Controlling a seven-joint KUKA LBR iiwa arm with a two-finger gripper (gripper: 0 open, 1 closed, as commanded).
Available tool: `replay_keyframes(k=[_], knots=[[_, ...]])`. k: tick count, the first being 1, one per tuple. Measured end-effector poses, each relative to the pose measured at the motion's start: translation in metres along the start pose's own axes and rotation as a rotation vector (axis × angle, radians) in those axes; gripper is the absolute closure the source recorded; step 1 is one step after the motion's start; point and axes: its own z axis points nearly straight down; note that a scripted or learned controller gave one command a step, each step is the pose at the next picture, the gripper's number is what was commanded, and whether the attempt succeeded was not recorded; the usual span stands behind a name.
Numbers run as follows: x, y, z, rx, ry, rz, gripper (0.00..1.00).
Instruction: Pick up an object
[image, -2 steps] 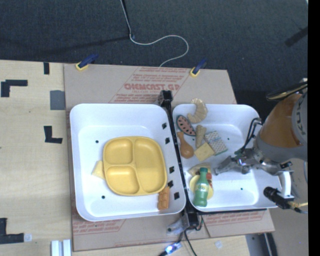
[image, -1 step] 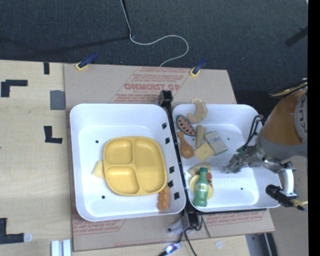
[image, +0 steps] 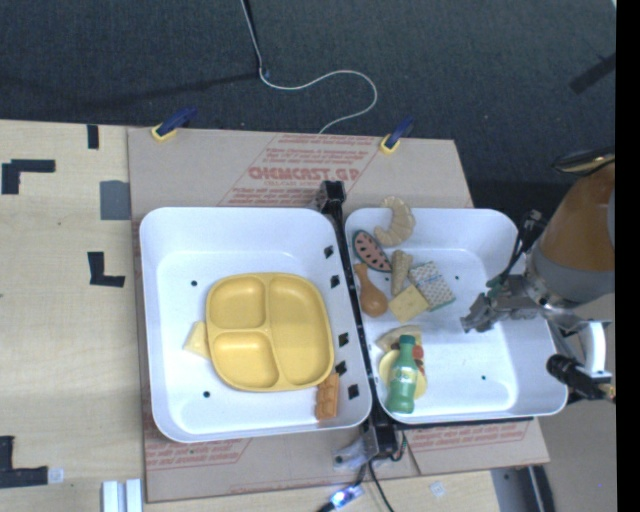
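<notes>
two bins | gripper (image: 478, 318) low over right bin's (image: 500, 392) right side, can't tell how far open, nothing seen in it | green bottle (image: 403, 377) at that bin's front-left corner | yellow tray (image: 270, 331) mid left bin (image: 170, 300)

My 2 white bins (image: 160, 300) sat mid-frame on cardboard (image: 290, 170); a white cable (image: 320, 85) looped at top center.

Glossy yellow plastic tray (image: 270, 332), smooth white plastic bins (image: 170, 250)

Two white bins (image: 160, 300) sit side by side. One yellow divided plate (image: 270, 332) and one green bottle (image: 402, 380) are there. Two blue clamps (image: 175, 122) hold the cardboard.
</notes>
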Motion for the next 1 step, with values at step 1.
replay_keyframes(k=[1], knots=[[-0.0005, 0.0095, -0.0464, -0.001, -0.001, -0.001, 1.00]])
